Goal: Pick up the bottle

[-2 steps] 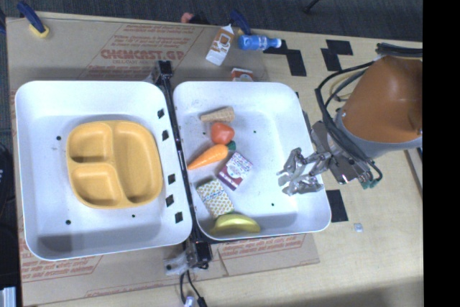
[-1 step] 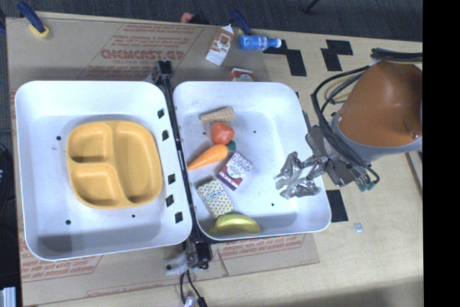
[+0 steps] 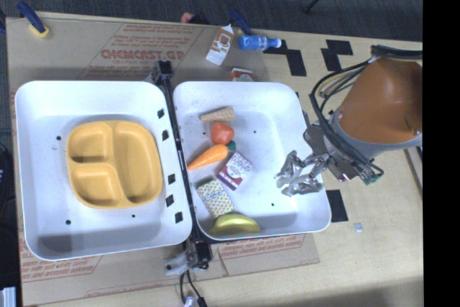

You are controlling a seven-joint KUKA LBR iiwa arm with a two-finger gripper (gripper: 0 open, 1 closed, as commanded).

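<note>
Camera view looks down on the bench, two white bins side by side. Gripper hovers over the right bin's right side (fingers spread, holding nothing). Beyond that bin lies the small blue bottle, lengthwise left-right, cap pointing right.

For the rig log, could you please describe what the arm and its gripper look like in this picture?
The arm shows a broad orange cone-shaped band with grey trim at its lower edge. Dark cables loop along its left side. The gripper is bare silvery metal, intricate and shiny, with two slender fingers.
</note>
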